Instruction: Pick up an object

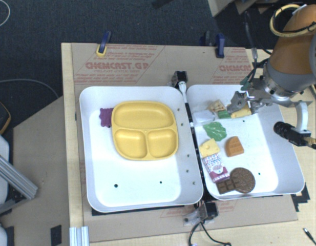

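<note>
over the right bin [280, 163], your claw [241, 106] sits low by a yellow piece [240, 114]; its grip i cannot tell, so lift slowly.

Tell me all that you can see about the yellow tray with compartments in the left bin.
The yellow tray looks like smooth, matte plastic, with rounded corners. It has three compartments: one long one across the far side and two smaller ones side by side on the near side; all hold nothing. It lies flat, right side up, on the floor of the left bin, toward its far half. A small purple object touches or slips under its left edge.
</note>
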You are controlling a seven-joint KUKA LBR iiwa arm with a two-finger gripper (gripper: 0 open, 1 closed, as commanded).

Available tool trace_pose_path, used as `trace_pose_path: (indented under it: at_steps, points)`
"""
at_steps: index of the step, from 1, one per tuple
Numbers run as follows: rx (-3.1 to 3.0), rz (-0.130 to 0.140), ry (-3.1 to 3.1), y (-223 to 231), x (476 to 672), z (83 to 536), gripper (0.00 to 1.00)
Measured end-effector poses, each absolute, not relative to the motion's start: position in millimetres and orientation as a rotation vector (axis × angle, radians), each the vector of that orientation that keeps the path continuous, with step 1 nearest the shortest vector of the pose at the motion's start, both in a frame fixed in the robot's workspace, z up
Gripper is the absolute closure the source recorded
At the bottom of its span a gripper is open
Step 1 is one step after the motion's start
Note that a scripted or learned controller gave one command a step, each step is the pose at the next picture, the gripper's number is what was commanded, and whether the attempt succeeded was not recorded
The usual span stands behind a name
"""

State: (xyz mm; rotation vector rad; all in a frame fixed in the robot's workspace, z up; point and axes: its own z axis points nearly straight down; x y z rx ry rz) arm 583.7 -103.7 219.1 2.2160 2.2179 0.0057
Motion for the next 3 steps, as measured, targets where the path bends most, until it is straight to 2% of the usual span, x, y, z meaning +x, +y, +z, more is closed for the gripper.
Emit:
trace_pose_path:
  at_steps: [1,2,3]
  points:
    - [2.218,0.003,2.22,-104,584.4,225,1.0]
    - [2.219,-0.002,2.229,-46,562.1,225,1.0]
    - [2.217,0.0,2.231,13,552.7,233,1.0]
